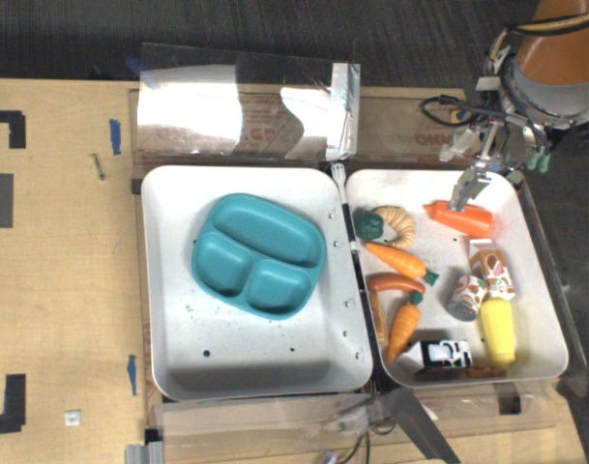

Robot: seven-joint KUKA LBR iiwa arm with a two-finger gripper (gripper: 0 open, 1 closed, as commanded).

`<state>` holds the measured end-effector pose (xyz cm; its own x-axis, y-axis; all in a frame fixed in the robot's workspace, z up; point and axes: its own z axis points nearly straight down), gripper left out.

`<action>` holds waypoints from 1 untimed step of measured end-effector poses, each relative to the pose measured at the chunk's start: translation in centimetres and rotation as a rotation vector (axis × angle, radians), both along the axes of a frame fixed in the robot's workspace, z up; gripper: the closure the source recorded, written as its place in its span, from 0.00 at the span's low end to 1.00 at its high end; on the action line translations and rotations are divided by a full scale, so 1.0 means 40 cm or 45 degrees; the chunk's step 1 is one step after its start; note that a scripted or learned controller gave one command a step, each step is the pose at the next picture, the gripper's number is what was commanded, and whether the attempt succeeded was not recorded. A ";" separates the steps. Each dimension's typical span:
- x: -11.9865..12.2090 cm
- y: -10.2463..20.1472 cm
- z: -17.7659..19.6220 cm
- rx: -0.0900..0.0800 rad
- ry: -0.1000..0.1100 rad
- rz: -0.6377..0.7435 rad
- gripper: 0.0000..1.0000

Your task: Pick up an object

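From my screen, both white bins [168, 259] look like smooth plastic with a slight sheen. The teal divided tray [258, 254] reads as matt plastic. I see glossy plastic on the toy carrots [396, 257] and yellow bottle [498, 329]. The tabletop [57, 259] looks like dull, light wood. Clear film [236, 114] behind glares brightly.

- The grey arm [555, 61], with its orange band at the top, enters at the upper right corner of the right bin [550, 356].
- Its tool [465, 196] points down over that bin's far end; finger spacing is unclear.
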<state>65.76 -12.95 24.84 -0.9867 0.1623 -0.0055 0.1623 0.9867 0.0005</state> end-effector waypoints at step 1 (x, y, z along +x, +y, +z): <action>-0.070 0.011 -0.326 -0.006 -0.015 0.201 0.00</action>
<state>62.94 -12.51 11.80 -0.9998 0.0049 -0.0174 0.0049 1.0000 -0.0031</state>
